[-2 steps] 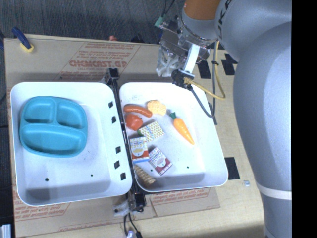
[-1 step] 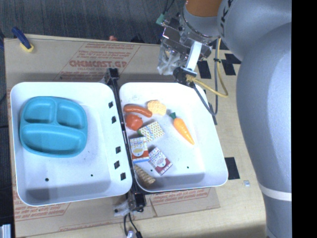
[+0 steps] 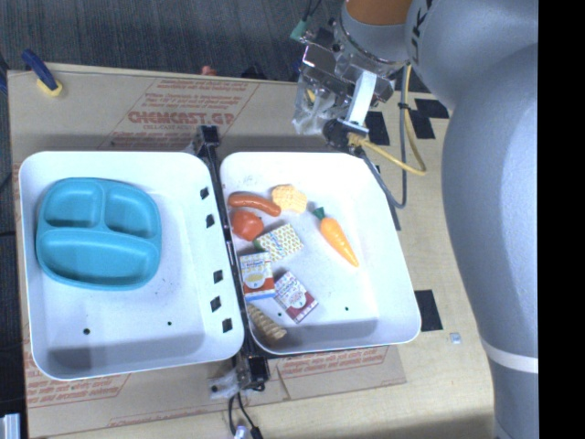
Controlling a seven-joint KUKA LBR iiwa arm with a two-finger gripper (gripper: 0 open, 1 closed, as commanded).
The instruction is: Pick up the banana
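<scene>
My gripper (image 3: 313,117) hangs above the bench just beyond the far rim of the right bin (image 3: 384,208), near that bin's back left corner. It is high above the bin's contents and touches none of them. The nearest items are a yellowish waffle-like piece (image 3: 289,197) and a reddish sausage (image 3: 254,203), lying in the bin below it and toward the camera. I see nothing yellow and banana-shaped at the gripper.
The right bin also holds a carrot (image 3: 336,236), a tomato (image 3: 247,224), several small food boxes (image 3: 279,240) and a bread piece (image 3: 265,326). A blue divided plate (image 3: 96,231) lies in the left bin (image 3: 119,346). A yellow cable (image 3: 407,154) trails by the bin's far right rim.
</scene>
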